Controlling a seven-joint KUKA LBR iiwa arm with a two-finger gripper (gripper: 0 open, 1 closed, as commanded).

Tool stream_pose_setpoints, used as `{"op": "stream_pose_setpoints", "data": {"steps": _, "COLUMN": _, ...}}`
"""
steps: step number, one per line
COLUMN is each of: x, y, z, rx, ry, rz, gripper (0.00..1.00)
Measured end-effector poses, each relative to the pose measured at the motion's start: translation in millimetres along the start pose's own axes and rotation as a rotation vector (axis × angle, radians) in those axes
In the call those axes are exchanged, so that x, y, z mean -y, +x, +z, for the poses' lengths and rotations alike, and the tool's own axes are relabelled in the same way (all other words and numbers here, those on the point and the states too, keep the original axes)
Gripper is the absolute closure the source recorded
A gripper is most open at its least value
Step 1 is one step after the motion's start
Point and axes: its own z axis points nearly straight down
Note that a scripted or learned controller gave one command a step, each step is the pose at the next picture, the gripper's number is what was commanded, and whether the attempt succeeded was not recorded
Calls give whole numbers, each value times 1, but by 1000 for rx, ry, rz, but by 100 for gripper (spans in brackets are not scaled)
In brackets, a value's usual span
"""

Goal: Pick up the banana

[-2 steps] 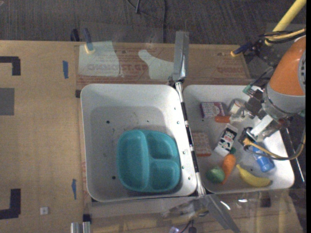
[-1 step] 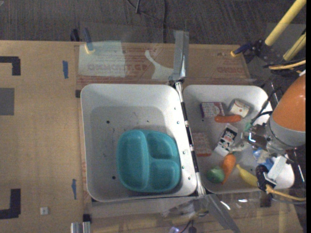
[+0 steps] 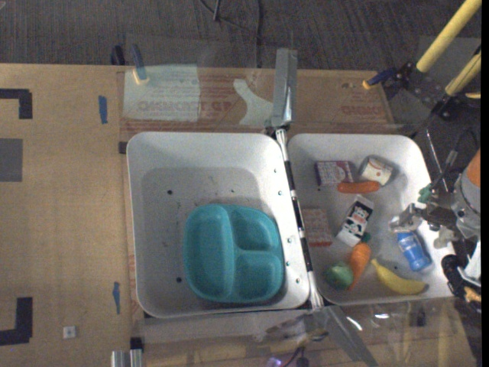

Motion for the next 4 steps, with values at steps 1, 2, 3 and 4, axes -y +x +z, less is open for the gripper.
{"op": "stream_pose_setpoints", "data": {"steps": 1, "x": -2, "y": -4, "z": 83, "rx": 1, "ry": -2, "rz": -252, "gripper": 0}}
{"op": "stream_pose_setpoints", "data": {"steps": 2, "x": -75, "y": 31, "z": -113, "rx": 1, "ry": -1, "rz": -149, "gripper": 0}}
{"op": "stream_pose_setpoints", "data": {"steps": 3, "x": -2, "y": -6, "z": 31, "rx": -1, "ry": 2, "rz": -244, "gripper": 0}}
{"op": "stream_pose_setpoints", "data": {"steps": 4, "x": 6, "y": 27, "z": 84, "rx": -1, "ry": -7, "rz": -410, "gripper": 0}}
